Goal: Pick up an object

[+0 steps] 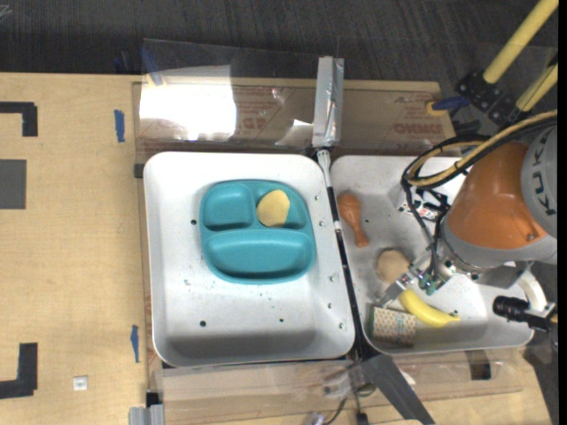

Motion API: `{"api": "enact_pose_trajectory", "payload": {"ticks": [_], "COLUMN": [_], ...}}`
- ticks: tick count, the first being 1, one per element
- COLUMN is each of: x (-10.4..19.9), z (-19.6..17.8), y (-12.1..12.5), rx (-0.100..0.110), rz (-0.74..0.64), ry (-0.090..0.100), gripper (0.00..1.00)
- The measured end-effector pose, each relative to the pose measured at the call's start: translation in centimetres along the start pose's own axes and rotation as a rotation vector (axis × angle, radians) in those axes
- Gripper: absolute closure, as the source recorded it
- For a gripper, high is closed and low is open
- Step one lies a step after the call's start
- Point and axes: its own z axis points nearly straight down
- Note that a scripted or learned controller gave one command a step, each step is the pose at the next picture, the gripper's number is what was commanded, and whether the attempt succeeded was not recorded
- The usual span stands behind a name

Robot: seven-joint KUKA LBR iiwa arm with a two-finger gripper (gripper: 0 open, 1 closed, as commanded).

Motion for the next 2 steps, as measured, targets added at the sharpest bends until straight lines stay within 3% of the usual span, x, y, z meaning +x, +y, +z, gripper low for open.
{"api": "enact_pose_trajectory", "payload": {"ticks": [1,2], "x": [-0.2,1.2], "z": [-1.2,-10.0], "y": [0.2,8.8], "rx": [-0.007,-0.003], "rz": [0.001,0.148], "ry": [-0.008,0.000], "gripper": [1.00,1.00]}}
